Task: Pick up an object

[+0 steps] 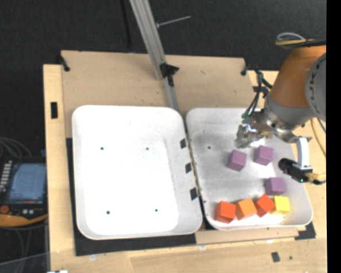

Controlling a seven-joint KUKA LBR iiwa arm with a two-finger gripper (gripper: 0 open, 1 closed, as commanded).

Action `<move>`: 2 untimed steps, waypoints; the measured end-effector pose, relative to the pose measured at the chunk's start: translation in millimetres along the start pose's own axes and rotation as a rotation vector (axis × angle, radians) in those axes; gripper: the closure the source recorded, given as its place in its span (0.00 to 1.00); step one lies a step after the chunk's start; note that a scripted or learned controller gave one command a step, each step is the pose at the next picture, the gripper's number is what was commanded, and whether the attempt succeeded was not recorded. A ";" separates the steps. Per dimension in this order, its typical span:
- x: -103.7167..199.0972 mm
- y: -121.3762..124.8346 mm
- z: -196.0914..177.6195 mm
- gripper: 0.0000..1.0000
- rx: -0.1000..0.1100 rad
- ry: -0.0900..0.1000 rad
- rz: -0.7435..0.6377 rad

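Gripper (248, 134) above purple cubes (236, 160) in right bin (216, 124), grip state indistinct, arm cut off at right

Right white bin (210, 169): directly beneath the jaws. Left white bin (131, 169): well to the left of the jaws, edge against the right bin. Wooden bench (113, 78): under both bins. Slanted metal rail (150, 33): above and left of the jaws. Handheld screen unit (23, 186) with cables (0, 147): far left of the jaws, off the bench.
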State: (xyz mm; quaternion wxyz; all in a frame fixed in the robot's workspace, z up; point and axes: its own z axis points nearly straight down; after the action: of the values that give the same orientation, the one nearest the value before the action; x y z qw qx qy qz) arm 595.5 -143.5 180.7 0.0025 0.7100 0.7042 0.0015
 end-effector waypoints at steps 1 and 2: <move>-0.3 -6.0 -45.5 1.00 0.002 0.000 -0.005; -0.3 -5.0 -110.6 1.00 -0.003 -0.001 -0.011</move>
State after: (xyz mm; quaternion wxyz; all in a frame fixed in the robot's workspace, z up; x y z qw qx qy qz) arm 589.9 -143.5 291.2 0.0041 0.7062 0.7080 0.0022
